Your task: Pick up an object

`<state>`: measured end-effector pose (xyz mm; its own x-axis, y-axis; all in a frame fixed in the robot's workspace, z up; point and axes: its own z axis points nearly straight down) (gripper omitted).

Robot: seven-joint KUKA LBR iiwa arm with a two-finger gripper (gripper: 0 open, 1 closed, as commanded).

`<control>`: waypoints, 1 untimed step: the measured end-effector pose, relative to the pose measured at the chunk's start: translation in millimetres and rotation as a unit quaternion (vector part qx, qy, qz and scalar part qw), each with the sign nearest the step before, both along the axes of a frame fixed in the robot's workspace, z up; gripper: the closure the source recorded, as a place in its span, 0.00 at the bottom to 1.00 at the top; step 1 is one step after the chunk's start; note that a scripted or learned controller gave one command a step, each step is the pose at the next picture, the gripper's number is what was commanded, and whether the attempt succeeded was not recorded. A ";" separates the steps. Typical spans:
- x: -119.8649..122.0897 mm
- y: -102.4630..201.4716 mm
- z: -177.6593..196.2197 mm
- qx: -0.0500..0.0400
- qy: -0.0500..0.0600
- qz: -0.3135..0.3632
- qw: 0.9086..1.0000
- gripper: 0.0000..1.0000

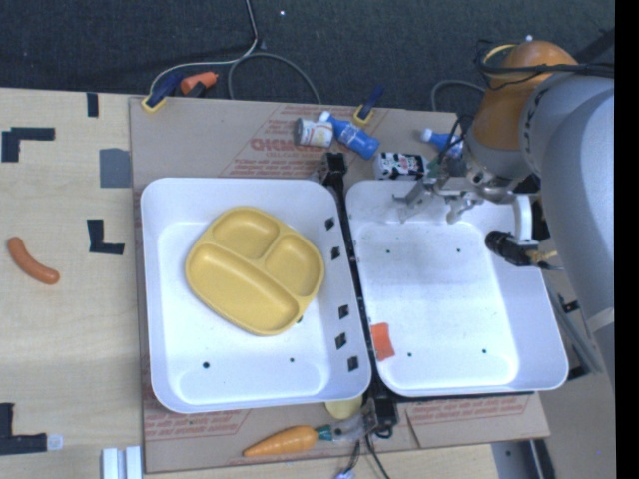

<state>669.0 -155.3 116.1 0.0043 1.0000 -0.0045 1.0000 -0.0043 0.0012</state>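
While one yellow tray (256, 268) fills the left bin (160, 267) — the gripper (436, 204) hovers over the right bin's (519, 357) top edge, grip state unclear.

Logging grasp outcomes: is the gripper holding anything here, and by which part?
Nothing is visibly held. The gripper sits over the far edge of the right bin, with no object seen between its fingers.

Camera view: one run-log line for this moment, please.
gripper: over right white bin far edge, holding nothing seen | yellow divided plastic plate: in left white bin | pick: not done
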 end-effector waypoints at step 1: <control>-70.4 39.5 -30.2 0.001 0.000 0.002 1.000 0.00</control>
